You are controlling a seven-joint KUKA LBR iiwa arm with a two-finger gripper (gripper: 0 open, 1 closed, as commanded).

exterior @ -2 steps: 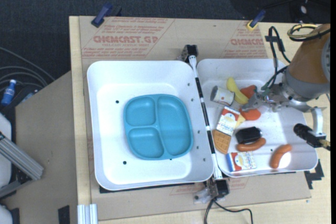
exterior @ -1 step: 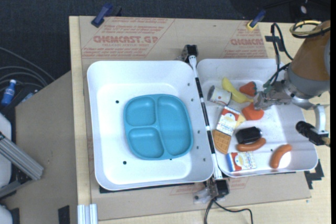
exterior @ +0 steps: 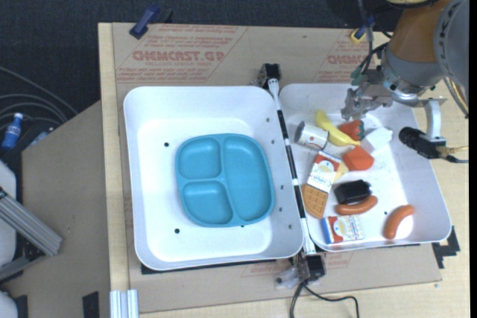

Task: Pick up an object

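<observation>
Directly beneath my gripper (exterior: 359, 105) in the right bin (exterior: 436, 194), the banana (exterior: 333, 129) lies touching a red toy (exterior: 359, 158). I cannot tell its opening, so I want a straight, slow descent, centred on the banana alone.

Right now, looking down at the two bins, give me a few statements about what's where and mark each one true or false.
1. The blue divided plate lies in the left bin. True.
2. The gripper hangs over the left bin. False: it is over the right bin, near the banana.
3. The sausage lies near the right bin's front right corner. True.
4. The plate's compartments hold toy food. False: they hold nothing; the food items lie in the right bin.
5. The waffle cone lies against the right bin's left wall. True.
</observation>
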